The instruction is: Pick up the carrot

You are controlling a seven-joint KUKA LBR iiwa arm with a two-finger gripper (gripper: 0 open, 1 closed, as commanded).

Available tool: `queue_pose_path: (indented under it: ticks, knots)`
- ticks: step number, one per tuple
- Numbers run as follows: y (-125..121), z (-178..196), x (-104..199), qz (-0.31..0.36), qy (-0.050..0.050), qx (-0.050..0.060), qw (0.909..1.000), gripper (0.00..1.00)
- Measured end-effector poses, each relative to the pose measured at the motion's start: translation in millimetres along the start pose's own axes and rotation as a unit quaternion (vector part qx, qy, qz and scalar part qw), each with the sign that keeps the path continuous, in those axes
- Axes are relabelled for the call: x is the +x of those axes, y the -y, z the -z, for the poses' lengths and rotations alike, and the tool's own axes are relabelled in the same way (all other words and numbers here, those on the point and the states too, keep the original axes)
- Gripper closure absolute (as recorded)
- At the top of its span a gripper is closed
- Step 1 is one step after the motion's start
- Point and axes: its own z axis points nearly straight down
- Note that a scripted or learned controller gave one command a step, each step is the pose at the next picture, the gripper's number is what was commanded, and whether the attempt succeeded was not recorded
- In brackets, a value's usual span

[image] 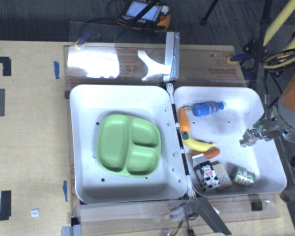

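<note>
Carrot lies at nine o'clock in the right bin; pincer, whose grip state I cannot tell, hovers at three o'clock, touching nothing; arm enters from three o'clock.

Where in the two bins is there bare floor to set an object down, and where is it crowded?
Free: the right bin floor between the blue bottle, the can and the gripper; the left bin's margins around the green plate. Crowded: the right bin's left side, with carrot, banana and cow-patterned box.
</note>
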Motion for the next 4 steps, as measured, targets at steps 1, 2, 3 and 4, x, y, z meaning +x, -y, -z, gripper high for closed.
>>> queue_pose_path:
  ticks: [1,2,3,4]
  knots:
    - [11.6,-63.6,-42.5,-0.103,-0.001,0.001,0.9947,1.00]
    - [-15.6,-77.2,-54.0,-0.108,0.001,-0.001,0.9942,1.00]
    - [19.1,-29.2,10.3,-0.013,-0.001,0.000,0.9999,1.00]
    - [19.2,-29.2,10.0,-0.013,-0.001,0.000,0.9999,0.00]
